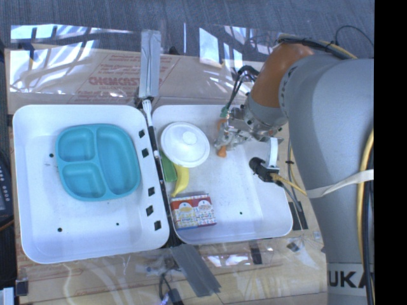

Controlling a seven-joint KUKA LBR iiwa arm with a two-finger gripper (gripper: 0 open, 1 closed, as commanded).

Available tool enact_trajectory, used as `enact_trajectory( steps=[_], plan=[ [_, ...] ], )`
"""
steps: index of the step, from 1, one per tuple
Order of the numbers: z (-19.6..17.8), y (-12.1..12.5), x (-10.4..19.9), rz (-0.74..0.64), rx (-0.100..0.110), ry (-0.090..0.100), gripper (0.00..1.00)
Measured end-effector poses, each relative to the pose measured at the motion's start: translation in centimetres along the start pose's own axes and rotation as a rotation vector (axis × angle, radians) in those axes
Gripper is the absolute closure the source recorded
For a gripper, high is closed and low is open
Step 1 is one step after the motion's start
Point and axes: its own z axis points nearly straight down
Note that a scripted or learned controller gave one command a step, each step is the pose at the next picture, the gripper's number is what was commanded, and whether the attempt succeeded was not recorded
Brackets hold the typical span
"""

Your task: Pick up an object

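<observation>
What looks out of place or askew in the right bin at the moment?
Little stands out. The banana lies partly tucked under the white lid, the small box sits slightly crooked, and the hand is over a small orange item.

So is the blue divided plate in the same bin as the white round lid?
No, the blue divided plate lies in the left bin, while the white round lid sits in the right bin.

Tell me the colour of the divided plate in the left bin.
Light blue divided plate, clearest in the camera view.
</observation>
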Motion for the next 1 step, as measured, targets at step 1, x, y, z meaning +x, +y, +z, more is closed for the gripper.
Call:
enact_trajectory(
  steps=[1],
  plan=[
    [-14.91, -4.59, 5.92, -0.265, -0.019, 0.001, 1.0]
  ],
)
